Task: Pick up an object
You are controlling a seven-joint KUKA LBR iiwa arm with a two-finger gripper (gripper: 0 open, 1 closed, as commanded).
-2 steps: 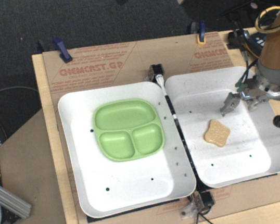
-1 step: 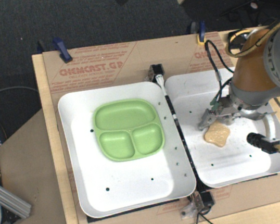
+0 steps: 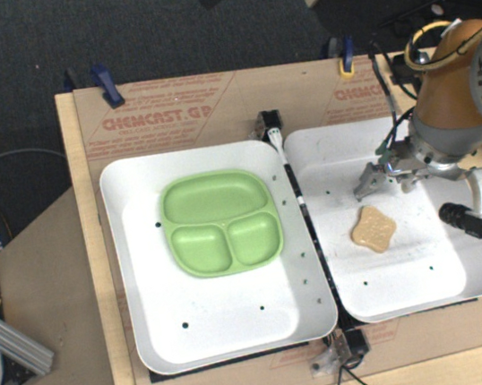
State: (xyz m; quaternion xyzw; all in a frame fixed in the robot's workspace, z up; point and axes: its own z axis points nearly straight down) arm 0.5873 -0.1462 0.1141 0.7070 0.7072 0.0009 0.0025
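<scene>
In the right bin (image 3: pixel 471 273) lies a tan, biscuit-like piece (image 3: pixel 374 230), flat on the floor near the bin's middle. The gripper (image 3: pixel 377 178) hangs just beyond the piece's far side and slightly to its right; the piece lies nearer the camera and apart from it, with clear white floor between them. The piece is roughly squarish, with no marked long axis. How far the fingers are spread I cannot tell; nothing is seen between them. A green three-compartment tray (image 3: pixel 221 221) sits in the left bin (image 3: pixel 152 319), well away from the piece, across the divide.
</scene>
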